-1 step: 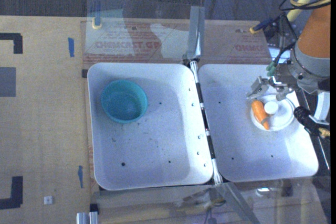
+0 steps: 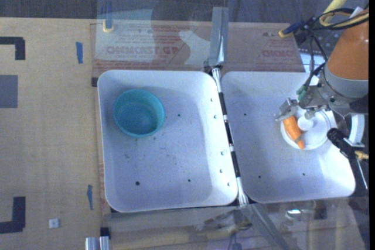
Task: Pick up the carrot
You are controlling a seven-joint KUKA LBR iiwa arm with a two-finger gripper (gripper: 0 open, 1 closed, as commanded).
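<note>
The carrot (image 2: 292, 129) is the goal of this pick, but the account runs best from the far side of the bench. In the left bin (image 2: 158, 184) a teal bowl (image 2: 139, 112) sits upright toward the back left corner, well apart from the work and out of the arm's reach path, so it probably plays no part here. A raised divider where the two bin rims meet separates it from the right bin (image 2: 263, 184). There, toward the right side, the carrot lies on a small white plate (image 2: 313, 137), its orange body tilted across the plate's left edge. The gripper (image 2: 300, 111) hangs directly over that spot, coming in from the right, apparently lined up for a descent onto the carrot. Its tip is a blur of metal against the white plate, so whether it is spread, closed or already pinching the carrot cannot be told.
</note>
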